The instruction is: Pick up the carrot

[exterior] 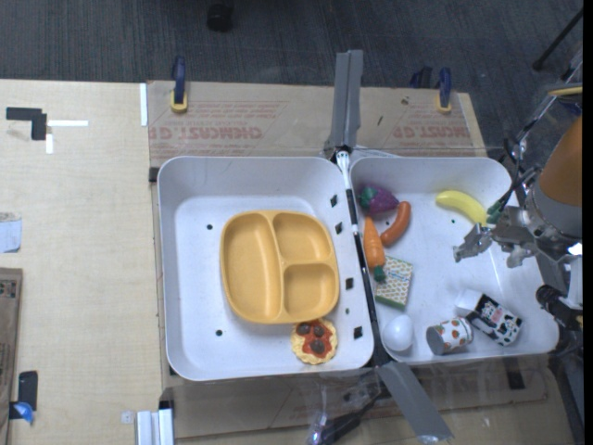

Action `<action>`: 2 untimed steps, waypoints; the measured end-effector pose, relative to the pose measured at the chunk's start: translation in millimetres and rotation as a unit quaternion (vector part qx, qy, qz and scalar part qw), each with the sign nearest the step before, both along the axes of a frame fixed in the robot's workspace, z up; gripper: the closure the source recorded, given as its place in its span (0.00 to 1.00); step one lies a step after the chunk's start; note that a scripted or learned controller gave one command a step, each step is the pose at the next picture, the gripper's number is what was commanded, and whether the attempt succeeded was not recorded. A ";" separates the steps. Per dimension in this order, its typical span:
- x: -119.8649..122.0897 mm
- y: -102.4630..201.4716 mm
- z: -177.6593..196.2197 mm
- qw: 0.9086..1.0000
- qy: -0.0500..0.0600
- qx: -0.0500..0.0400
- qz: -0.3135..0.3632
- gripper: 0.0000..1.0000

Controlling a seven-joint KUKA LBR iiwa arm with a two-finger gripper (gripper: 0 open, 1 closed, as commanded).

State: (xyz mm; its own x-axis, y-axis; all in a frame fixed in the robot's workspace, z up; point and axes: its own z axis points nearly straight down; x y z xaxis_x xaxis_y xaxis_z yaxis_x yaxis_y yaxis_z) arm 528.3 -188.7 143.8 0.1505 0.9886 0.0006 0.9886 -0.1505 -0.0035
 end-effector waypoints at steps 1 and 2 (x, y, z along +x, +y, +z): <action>18.1 67.9 -47.9 0.980 -0.005 -0.001 0.199 0.00; 80.9 87.5 -46.6 0.949 -0.007 -0.003 0.315 0.00</action>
